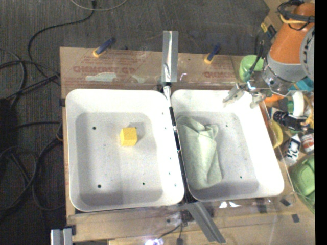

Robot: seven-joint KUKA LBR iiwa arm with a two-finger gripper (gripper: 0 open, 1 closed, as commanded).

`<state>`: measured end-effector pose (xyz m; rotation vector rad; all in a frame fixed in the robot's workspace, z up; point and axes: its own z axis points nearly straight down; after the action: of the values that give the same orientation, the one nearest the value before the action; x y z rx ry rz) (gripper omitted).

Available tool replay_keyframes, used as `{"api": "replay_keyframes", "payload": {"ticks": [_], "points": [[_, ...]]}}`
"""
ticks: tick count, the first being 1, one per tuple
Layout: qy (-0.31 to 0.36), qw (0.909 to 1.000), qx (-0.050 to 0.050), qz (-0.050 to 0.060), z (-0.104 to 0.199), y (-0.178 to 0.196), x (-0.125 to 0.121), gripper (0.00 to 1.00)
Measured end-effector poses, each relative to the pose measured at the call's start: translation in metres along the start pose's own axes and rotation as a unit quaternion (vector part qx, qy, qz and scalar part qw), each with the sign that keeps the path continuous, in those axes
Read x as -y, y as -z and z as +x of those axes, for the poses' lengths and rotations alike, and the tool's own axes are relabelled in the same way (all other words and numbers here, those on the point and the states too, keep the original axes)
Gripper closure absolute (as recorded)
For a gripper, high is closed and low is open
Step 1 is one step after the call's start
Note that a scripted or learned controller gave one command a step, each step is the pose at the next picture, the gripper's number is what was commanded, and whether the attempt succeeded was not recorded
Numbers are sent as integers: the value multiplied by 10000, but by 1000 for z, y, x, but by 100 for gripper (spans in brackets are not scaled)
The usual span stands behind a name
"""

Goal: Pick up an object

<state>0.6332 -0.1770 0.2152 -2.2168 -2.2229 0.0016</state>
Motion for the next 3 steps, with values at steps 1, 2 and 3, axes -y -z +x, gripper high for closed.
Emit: {"api": "replay_keyframes", "payload": {"ticks": [1,2,3], "points": [[384,9993,33,-8,-48,30,-4,0],[716,9974,0,5,55,-66,10,0],[1615,9868,29,-81,49,-123,27,0]]}}
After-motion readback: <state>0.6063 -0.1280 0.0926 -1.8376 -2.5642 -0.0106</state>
